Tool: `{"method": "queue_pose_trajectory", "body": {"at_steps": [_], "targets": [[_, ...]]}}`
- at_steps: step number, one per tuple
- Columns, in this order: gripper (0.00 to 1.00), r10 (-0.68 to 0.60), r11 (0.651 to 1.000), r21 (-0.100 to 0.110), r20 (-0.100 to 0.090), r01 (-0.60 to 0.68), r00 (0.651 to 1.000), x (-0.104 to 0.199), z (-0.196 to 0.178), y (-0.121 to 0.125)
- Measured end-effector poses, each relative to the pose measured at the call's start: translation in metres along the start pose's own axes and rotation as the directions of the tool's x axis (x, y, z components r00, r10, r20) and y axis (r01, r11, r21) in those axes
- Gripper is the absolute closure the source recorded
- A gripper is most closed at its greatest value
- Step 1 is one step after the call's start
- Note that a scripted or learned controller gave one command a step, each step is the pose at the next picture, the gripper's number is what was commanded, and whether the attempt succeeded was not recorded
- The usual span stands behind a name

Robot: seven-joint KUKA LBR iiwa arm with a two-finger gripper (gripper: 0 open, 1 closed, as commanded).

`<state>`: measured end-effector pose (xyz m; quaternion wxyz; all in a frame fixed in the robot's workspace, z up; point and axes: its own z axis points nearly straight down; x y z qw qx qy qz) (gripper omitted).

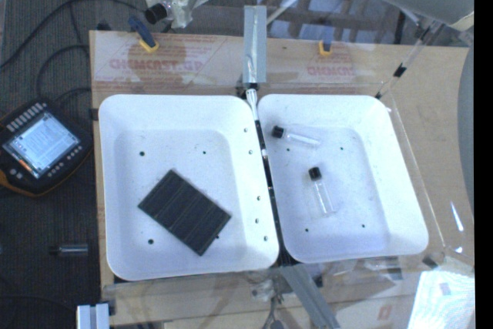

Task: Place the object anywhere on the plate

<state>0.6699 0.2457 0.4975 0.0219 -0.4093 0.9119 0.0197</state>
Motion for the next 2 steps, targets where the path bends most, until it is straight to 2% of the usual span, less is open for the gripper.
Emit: {"method": "queue_pose_trajectory", "body": {"at_steps": [2], "targets": [[1.00,0.002,1.000,-0.005,0.017,-0.002,1.000,-0.003,-0.021,0.001]]}}
